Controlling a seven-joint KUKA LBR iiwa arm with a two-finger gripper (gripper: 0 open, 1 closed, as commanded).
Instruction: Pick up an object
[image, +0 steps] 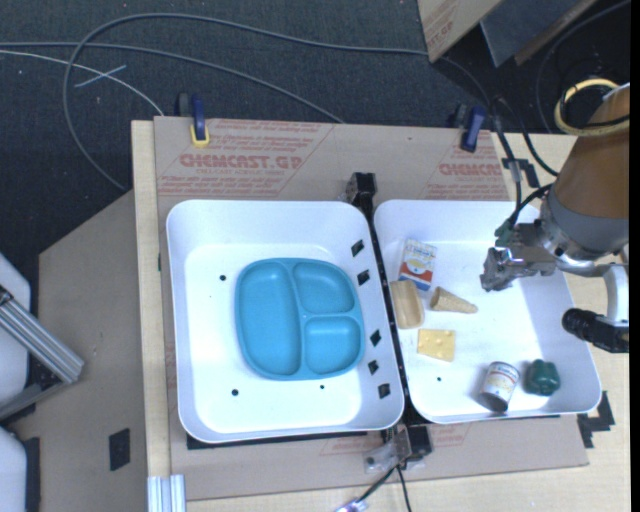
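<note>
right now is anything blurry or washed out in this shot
In the camera view, light is even and soft; the white bins are bright but hold detail; the blue divided plate is sharp; the gripper looks slightly soft; the small can label is too small to read.

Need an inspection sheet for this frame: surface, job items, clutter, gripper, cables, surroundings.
Surface: two white bins, left bin, right bin, on a cardboard-covered bench.
Job's things: right bin holds small carton, tan block, wedge, yellow slice, can, green object.
Clutter: blue divided plate in left bin.
Gripper: gripper over right bin, holding nothing seen.
Cables: cables on the floor.
Surroundings: cardboard box at top.
</note>
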